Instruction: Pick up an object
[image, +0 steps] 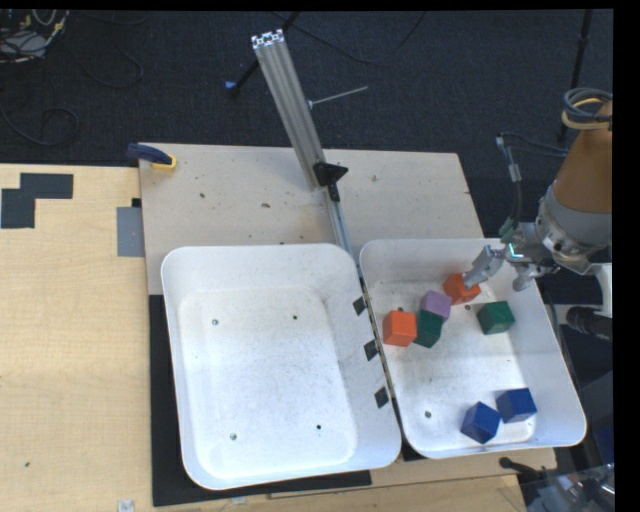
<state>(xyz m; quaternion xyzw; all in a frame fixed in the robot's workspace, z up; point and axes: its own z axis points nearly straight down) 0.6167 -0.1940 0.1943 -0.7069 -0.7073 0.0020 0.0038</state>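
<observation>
— What's around you?
— My gripper (492, 262) sits over the right bin (560, 400); whether it grips, I can't tell. An orange-red block (460, 289) lies just below-left of it, purple block (436, 304) beyond, green block (495, 318) underneath.

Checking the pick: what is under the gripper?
The gripper sits over an orange block in the right bin. The block's far edge is covered, so contact can't be judged.
</observation>
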